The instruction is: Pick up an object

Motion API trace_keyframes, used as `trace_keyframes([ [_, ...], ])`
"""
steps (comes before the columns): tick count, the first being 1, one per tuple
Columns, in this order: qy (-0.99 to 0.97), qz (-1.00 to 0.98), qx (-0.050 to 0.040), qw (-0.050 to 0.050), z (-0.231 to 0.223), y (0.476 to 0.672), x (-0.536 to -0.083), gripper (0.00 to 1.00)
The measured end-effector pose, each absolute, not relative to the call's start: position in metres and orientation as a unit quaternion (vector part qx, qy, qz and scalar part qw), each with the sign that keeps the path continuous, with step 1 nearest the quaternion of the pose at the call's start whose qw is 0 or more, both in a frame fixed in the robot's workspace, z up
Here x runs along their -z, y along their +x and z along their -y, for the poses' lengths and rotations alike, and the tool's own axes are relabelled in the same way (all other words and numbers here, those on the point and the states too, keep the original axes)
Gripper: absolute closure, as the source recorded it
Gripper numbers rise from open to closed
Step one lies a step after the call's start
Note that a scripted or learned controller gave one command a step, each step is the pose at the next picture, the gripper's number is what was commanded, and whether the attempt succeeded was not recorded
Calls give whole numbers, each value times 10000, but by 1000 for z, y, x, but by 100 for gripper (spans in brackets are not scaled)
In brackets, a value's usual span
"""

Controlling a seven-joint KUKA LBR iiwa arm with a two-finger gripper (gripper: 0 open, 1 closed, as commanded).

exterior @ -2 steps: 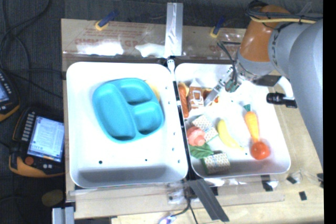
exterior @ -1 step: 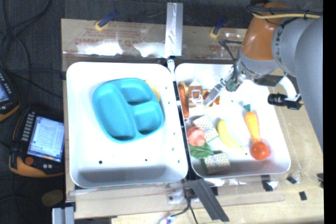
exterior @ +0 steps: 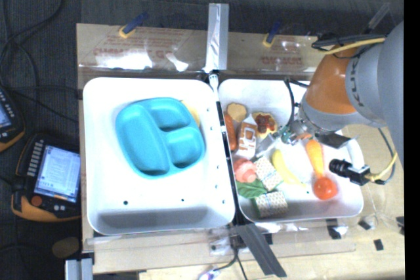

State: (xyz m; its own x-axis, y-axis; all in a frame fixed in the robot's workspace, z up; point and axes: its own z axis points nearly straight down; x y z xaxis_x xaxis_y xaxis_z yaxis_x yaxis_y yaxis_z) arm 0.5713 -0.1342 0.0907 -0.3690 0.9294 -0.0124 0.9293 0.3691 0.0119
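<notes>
Toy food fills the right bin (exterior: 354,206): nearest the camera a patterned block (exterior: 270,202) and green leaf (exterior: 249,190), a red tomato (exterior: 324,188) toward the right, then a yellow banana (exterior: 285,167), an orange carrot (exterior: 315,156) and a pink piece (exterior: 245,170). Farther back lie a small box (exterior: 247,137) and a bread slice (exterior: 235,111). My claw (exterior: 287,134) hangs over the bin's middle; whether it is open or closed, I cannot tell. Left bin (exterior: 105,206) holds a blue divided tray (exterior: 159,134).

Blue tray (exterior: 159,136) looked smooth matt plastic; white bins (exterior: 105,206) glossy plastic; bench (exterior: 98,42) bare wood w/ clear shiny film.
</notes>
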Motion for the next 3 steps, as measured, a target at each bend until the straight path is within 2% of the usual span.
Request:
trace_keyframes([
  [1,7019,-7123,-57,40,203,506,-91,0],
  [2,7013,-7129,-46,61,203,506,-100,100],
  [3,6992,-7149,17,1,157,520,-205,100],
])
